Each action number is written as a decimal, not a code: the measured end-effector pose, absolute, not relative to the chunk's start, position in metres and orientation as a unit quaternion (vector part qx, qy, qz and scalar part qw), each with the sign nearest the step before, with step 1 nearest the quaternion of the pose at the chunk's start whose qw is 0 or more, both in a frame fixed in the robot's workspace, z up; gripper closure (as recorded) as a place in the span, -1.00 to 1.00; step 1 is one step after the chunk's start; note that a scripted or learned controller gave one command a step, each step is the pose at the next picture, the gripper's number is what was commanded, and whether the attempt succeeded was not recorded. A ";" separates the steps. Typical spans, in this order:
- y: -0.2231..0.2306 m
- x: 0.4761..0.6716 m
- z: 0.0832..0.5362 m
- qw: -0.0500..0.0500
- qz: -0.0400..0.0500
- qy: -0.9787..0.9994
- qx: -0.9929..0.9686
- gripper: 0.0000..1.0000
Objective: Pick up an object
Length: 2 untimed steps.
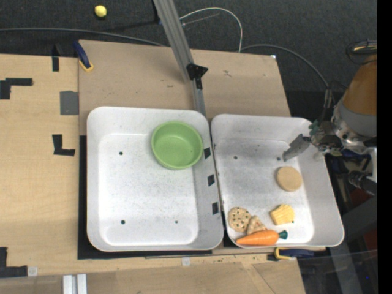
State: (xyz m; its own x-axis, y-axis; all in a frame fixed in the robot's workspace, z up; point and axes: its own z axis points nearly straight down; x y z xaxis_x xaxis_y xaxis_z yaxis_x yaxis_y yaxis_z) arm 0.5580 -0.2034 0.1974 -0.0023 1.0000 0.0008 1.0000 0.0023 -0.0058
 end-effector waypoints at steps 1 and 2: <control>-0.199 0.551 0.151 0.003 0.002 -0.708 -0.707 -1.00; -0.198 0.542 0.105 0.000 0.001 -0.707 -0.707 -1.00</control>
